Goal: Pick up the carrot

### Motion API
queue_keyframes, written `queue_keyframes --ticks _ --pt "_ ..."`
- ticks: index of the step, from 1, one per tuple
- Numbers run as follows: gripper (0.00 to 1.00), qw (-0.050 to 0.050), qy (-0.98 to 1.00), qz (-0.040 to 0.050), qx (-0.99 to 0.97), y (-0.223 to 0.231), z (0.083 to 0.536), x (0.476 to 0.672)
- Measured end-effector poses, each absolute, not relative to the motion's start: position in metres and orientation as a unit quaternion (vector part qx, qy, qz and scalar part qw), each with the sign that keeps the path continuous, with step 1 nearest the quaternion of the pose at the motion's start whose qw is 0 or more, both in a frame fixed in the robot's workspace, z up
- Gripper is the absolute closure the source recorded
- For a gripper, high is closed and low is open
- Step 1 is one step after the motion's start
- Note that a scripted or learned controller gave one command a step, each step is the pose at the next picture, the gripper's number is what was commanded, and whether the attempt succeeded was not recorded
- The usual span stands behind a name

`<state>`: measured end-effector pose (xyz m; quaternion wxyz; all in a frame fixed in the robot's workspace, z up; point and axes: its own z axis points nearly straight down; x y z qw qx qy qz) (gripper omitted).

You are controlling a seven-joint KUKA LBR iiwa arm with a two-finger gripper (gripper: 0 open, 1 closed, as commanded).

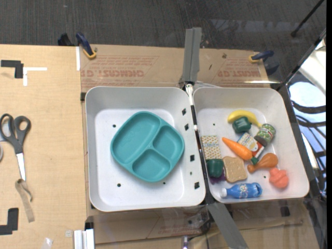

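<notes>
The carrot (237, 148) is orange with a pointed tip aimed up-left. It lies in the middle of the right bin (280, 104), among other toy foods. A small carton (248, 141) touches its right side and a slice of bread (234, 168) lies just below it.
The right bin also holds a banana (245, 116), a green can (265, 134), a drumstick (265, 162), a pink fruit (279, 178), a blue bottle (243, 191) and a cracker box (210, 146). A teal divided plate (148, 146) sits in the left bin (98, 154). Scissors (16, 139) lie on the bench at left.
</notes>
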<state>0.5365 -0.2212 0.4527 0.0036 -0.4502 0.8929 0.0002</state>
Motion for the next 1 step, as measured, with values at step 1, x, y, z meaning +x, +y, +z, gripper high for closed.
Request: queue_keyframes --ticks 1 --pt "1.00 0.002 0.783 0.0002 -0.622 -0.2213 0.4519 0.5407"
